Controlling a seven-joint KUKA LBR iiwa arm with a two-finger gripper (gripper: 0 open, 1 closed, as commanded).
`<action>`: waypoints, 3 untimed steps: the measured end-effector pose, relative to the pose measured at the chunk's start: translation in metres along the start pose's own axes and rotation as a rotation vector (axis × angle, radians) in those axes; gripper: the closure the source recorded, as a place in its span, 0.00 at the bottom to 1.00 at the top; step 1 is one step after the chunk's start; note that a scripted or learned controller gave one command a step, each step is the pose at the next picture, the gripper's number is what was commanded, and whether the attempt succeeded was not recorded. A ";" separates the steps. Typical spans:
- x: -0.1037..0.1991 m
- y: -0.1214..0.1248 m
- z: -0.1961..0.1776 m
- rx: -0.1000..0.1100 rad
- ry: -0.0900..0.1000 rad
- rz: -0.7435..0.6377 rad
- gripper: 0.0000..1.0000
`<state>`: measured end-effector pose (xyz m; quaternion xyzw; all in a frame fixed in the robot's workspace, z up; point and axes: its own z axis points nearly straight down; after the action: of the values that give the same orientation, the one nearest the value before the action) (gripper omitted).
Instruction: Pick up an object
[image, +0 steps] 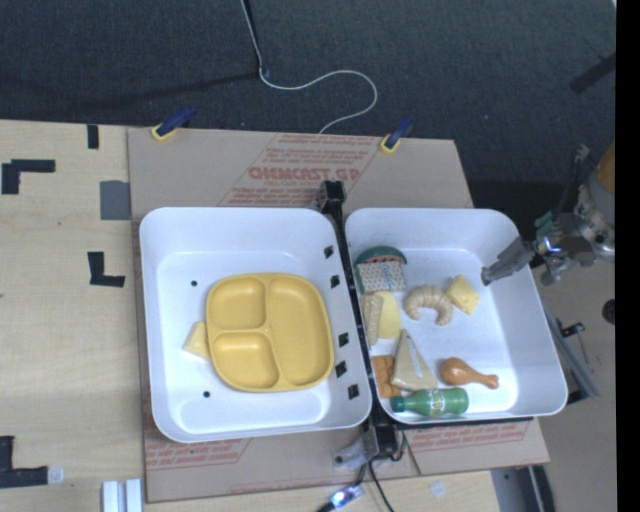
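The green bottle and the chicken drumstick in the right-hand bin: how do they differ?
The green bottle is green with a pale label; the drumstick is orange-brown. The bottle lies against the bin's near wall, while the drumstick lies just behind it on the floor. The bottle looks slightly longer. Both lie on their sides, apart from the tool.

The arm (585, 225) is extended in from the right, with the pincer (497, 270) angled down and leftward.
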<state>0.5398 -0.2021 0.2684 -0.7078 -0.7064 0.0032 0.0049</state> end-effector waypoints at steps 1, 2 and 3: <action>0.000 0.002 -0.005 -0.010 -0.003 -0.003 0.00; 0.009 0.002 0.057 -0.004 -0.001 -0.003 0.00; 0.005 0.010 0.116 -0.004 -0.002 -0.003 0.00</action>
<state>0.5480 -0.1965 0.1523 -0.7067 -0.7075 0.0022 0.0028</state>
